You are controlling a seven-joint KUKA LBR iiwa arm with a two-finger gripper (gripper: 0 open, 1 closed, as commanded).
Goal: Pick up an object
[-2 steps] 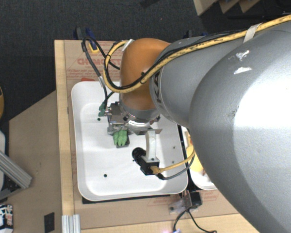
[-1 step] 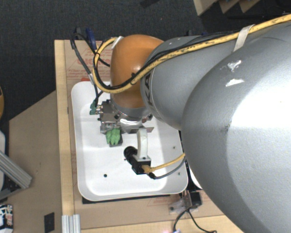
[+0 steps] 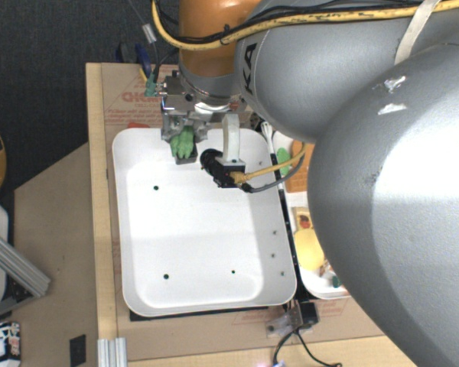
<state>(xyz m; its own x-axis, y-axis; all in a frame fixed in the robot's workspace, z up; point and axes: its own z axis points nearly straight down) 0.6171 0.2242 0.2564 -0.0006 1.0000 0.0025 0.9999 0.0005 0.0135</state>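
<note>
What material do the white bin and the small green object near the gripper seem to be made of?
The white bin looks like smooth plastic: it has rounded corners and a soft sheen. The green object under the gripper looks matte, perhaps soft plastic or rubber; it is too small to tell for certain.

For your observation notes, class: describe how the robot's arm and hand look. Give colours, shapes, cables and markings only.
The arm is bulky, rounded and glossy grey, with a domed orange band above the wrist and part of a dark letter beside it. Yellow and black cables loop around the band. The hand is a compact grey metal block with green finger pads. A white bracket with a black fitting trails a yellow-and-black cable.
</note>
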